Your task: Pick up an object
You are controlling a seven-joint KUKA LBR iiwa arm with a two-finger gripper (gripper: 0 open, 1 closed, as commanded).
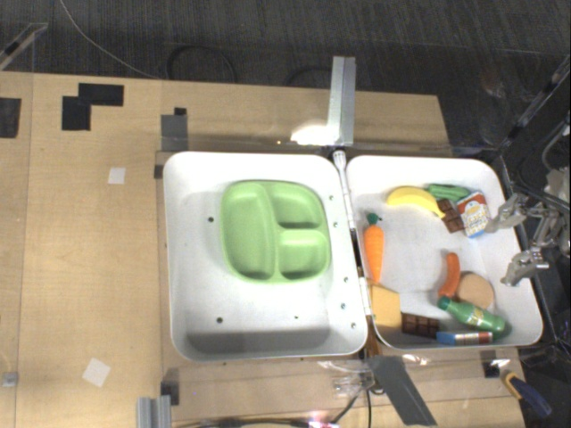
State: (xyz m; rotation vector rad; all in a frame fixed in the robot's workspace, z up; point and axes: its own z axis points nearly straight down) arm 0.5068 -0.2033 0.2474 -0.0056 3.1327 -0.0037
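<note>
Claw at right bin's right edge, grip state unclear; sausage just left, w/ bottle below.

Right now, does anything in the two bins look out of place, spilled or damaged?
Nothing stands out. The green tray lies flat in the left bin. The toy foods, such as the banana, carrot and green bottle, lie loose inside the right bin. Nothing is spilled or visibly broken.
</note>
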